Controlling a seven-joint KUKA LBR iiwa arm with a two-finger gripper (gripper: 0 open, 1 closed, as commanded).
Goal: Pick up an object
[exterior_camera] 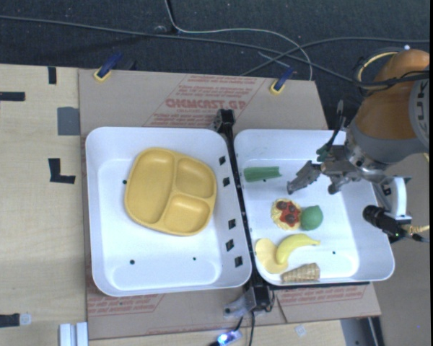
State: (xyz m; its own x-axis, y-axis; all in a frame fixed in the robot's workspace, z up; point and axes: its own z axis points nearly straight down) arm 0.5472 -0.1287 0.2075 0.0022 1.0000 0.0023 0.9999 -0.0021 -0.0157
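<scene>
Toy food, the candidate objects: all of it lies in the right bin [270, 141], none lifted. Nothing sits between the gripper's fingers, so by the look of it the pick is not done; approach, descent, closing and lift are all left.

Gripper [319, 183]: over the upper middle of the right bin, hanging from the grey arm with its orange band [393, 96] that comes in from the right. Fingers stand apart, one dark finger [300, 178] slanting down-left, the other [341, 182] shorter on the right side. Open and empty. Height above the bin floor cannot be judged from this slanted view.

Positions relative to the gripper:
- Green stick-shaped piece [262, 172]: left of the left fingertip, near it but apart, lying flat close to the divider between the bins.
- Small pizza-like piece with red topping [286, 212]: below the gripper in the view, toward the bin's middle, apart from the fingers.
- Round green piece [312, 217]: touching or just beside the pizza piece on its right; nearly straight under the gripper in the view.
- Banana [296, 246]: further down, curved, resting against a pale yellow round piece [266, 255].
- Waffle cone [301, 272]: at the bin's near edge, well apart from the gripper.

Left bin [101, 215]: holds a yellow divided plate [169, 191], well away from the gripper.

Judgement: the nearest candidates are the green stick and the pizza and round green pair; which one is targeted cannot be told.
</scene>
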